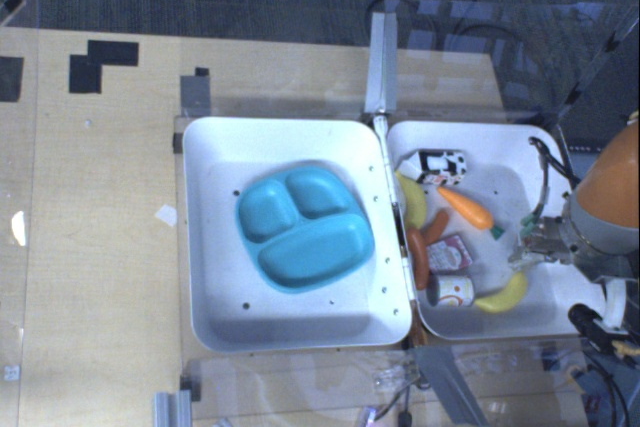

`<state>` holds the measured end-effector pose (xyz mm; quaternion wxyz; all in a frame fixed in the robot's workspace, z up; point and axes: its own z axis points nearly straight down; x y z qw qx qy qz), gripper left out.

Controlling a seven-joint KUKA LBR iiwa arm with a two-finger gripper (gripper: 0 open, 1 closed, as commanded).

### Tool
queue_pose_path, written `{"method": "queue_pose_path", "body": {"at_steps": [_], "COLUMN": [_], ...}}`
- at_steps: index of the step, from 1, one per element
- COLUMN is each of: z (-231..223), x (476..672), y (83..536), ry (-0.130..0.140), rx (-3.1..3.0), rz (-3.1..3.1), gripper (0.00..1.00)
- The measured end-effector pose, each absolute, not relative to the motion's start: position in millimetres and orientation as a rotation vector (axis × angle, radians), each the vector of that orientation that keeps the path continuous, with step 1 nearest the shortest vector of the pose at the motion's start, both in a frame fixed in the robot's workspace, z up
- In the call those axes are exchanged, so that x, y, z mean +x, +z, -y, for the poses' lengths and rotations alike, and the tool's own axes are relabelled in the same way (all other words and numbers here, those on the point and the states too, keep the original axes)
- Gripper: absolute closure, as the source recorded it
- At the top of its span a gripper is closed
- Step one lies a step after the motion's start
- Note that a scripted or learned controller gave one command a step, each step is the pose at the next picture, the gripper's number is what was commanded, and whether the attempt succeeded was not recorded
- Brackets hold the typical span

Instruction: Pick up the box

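Two bins: shallow white plastic bins sit side by side on a pale wooden bench (pixel 100 215), the left bin (pixel 215 315) and the right bin (pixel 540 315) parted by a metal rail.
Left bin: a turquoise plastic plate (pixel 303 225) with three compartments lies near its middle.
Box: a small pink-and-white carton (pixel 449 255) with dark print on its top face lies flat and slightly askew in the right bin, left of that bin's centre.
Box's neighbours: a reddish-brown sausage-shaped toy (pixel 426 245) lies just left of the carton, touching or nearly so; a small white cylindrical can (pixel 452 291) with red and yellow marks sits just on its near side; an orange plastic carrot (pixel 467 208) lies on its far side.
Other items: a yellow plastic banana (pixel 503 294) rests near the can's right; a second yellow piece (pixel 413 200) lies against the bin's left wall; a black-and-white toy (pixel 441 164) sits at the far end.
Arm: the grey arm with its orange band (pixel 610 190) reaches in from the right.
Gripper: the two-finger gripper (pixel 535 240) hangs over the right side of the right bin, well apart from the carton; whether its fingers are apart or together cannot be told.
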<state>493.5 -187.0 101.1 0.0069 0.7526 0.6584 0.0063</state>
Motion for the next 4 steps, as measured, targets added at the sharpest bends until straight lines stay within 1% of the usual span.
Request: {"method": "queue_pose_path", "body": {"at_steps": [1, 2, 3, 4], "z": [162.7, 155.8, 190.7, 180.4], "x": [527.0, 639.4, 670.1, 601.0], "y": [135.4, 229.6, 319.0, 294.6], "ry": [0.004, 0.007, 0.008, 0.003], "rx": [2.646, 2.719, 2.697, 2.701], "rz": [-1.689, -1.563, -1.601, -1.598], "gripper": [1.0, 1.0, 1.0, 1.0]}}
